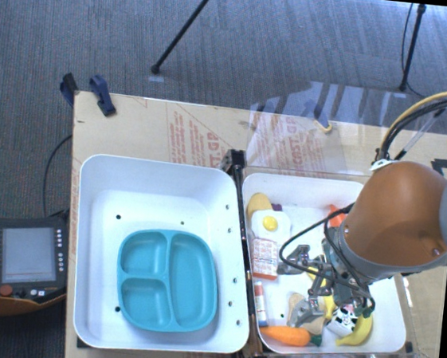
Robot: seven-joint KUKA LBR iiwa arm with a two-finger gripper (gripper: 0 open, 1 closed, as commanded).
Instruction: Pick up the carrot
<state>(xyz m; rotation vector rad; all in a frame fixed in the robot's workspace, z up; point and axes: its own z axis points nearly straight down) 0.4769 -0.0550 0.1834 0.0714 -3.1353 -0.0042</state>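
The carrot (pixel 287 335) lies on its side along the near wall of the right bin (pixel 393 347), with a banana (pixel 359 331) just to its right and a white bottle with a yellow cap (pixel 265 241) farther back by the bin's left wall. The gripper (pixel 332 297) hangs low in that bin just beyond the carrot, and whether it is apart or together I cannot tell. The left bin (pixel 93 199) on the desk (pixel 157 126) holds a blue divided plate (pixel 169 279).
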